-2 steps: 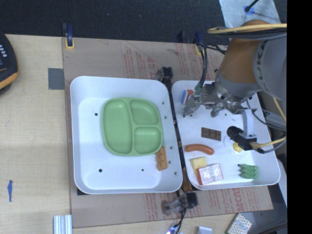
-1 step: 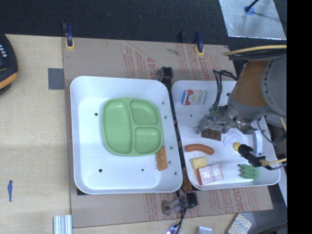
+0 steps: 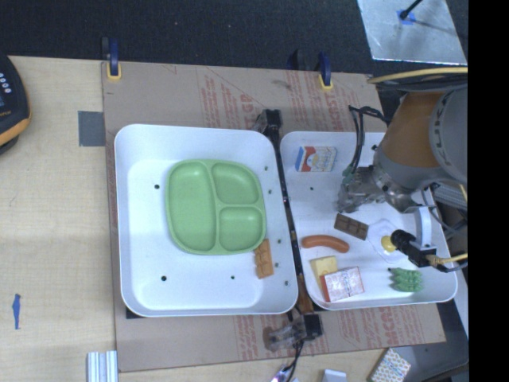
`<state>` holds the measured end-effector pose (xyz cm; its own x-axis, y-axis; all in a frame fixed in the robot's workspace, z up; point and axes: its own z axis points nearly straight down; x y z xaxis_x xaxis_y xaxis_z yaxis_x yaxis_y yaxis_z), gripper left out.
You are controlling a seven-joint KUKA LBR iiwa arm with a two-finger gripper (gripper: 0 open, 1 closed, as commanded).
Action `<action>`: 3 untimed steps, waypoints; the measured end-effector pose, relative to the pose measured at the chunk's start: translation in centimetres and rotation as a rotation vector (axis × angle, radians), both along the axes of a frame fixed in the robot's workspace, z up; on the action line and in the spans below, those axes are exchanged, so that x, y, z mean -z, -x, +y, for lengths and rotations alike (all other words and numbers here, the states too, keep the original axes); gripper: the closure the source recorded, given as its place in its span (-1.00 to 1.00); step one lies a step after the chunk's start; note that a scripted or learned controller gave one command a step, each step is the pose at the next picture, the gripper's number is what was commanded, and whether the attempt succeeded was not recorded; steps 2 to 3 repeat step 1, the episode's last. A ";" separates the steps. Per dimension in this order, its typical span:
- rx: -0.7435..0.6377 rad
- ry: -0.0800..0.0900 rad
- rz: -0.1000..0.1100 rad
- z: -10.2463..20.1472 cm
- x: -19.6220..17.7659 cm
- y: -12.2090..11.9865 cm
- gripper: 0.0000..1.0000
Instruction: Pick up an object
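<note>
Though the arm (image 3: 421, 146) is cut off at the right edge, its gripper (image 3: 355, 191) sits low in the right bin (image 3: 294, 146), just above a brown block (image 3: 351, 227); can't tell fingers' state, too blurred; sausage (image 3: 324, 243) nearby; green tray (image 3: 215, 206) in left bin (image 3: 131, 213); cardboard-covered worktop (image 3: 56, 213).

Camera view: single fixed camera, mounted above the bench (image 3: 56, 213), looking down at a slant. Frame covers both white bins side by side, left bin (image 3: 143, 213) near centre, right bin (image 3: 318, 193) toward the right edge. Arm (image 3: 421, 138) enters from the right. Far edge of bench at top; moderate distance, whole bins visible
</note>
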<state>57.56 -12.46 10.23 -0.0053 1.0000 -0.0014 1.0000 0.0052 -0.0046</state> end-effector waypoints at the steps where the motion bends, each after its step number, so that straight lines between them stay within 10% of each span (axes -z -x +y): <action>1: 0.000 0.000 0.001 0.0 0.0 0.0 -1.00; 3: 0.000 0.000 0.001 0.0 0.0 0.0 -1.00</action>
